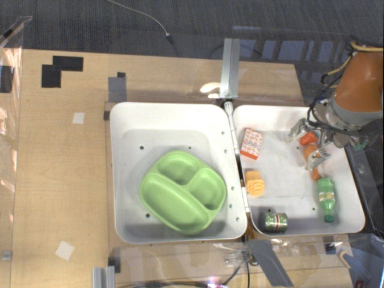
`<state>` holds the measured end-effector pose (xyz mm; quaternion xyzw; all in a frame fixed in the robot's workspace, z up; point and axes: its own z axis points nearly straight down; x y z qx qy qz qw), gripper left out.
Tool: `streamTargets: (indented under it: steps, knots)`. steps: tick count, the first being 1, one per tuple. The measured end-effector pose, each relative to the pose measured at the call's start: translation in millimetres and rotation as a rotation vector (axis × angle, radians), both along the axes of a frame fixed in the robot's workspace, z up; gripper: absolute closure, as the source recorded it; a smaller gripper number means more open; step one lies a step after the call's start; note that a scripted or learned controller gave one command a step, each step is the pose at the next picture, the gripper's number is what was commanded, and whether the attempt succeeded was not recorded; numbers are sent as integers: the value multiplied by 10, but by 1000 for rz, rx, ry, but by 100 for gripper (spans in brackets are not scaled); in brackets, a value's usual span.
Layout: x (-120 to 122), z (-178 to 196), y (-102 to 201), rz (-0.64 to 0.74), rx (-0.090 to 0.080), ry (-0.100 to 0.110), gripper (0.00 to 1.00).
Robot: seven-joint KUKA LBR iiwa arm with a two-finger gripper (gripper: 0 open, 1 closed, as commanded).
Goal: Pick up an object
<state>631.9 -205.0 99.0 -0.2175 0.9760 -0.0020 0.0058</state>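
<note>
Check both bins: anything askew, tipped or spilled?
Nothing spilled or visibly damaged. The green plate sits skewed in the left bin. In the right bin, the can and the green bottle lie on their sides. The hand is low over orange items near the back right.

- Mounted above the tabletop (60, 179), fixed, looking down at a slant.
- Far enough back to take in both white bins: left bin (129, 125), right bin (282, 116).
- Dark floor (120, 11) along the top edge, beyond the tabletop's far side.
- Arm (360, 86) entering from the right edge.
</note>
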Motion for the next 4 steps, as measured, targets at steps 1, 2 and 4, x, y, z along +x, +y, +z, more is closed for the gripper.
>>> streamTargets:
  steps: [1,2,4]
  knots:
    - [38,143,17,5,-1,-12,100]
    - [95,807,1010,183,1,-3,100]
    - [-1363,702,1026,1144,-7,8,100]
